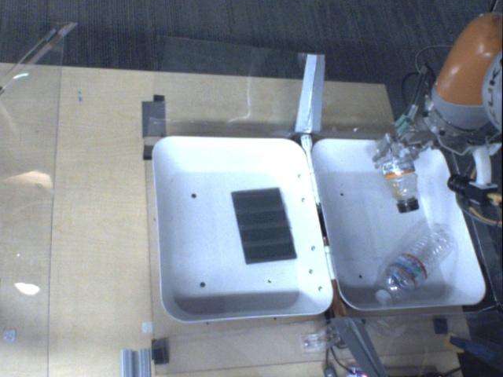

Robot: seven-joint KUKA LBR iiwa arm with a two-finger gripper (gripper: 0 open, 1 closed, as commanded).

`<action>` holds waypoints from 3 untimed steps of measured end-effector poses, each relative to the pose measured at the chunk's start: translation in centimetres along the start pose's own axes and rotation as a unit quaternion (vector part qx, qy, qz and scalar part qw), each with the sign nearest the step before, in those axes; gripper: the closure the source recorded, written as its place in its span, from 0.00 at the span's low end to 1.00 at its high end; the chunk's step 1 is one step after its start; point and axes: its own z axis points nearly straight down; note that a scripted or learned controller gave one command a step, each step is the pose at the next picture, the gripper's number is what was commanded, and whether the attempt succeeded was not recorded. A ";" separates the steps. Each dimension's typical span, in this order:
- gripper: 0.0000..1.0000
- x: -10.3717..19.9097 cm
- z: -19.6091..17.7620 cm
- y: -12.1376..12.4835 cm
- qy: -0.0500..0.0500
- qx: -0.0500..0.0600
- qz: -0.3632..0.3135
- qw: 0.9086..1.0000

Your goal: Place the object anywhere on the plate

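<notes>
Two bottles share the right bin [346,210]: one [399,181] clamped in the gripper [391,157] (near its back rim), another [415,264] lying loose.

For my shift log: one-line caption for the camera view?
Tool holds a small bottle above the right bin; dark plate waits in the left bin.

The bench [86,234] looks like pale wood with a smooth, faintly glossy face that catches light at the left of the frame. Both bins, left [177,289] and right [350,210], are smooth white plastic with a soft sheen. The plate [263,225] in the left bin is matt black and ribbed. Two bottles, one at lower right [415,264] and one under the claw [394,163], are clear, glossy, crinkled plastic. The arm's shell [470,61] is glossy orange.
</notes>
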 end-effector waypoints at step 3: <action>1.00 3.2 5.3 2.1 0.002 0.004 -0.051 0.999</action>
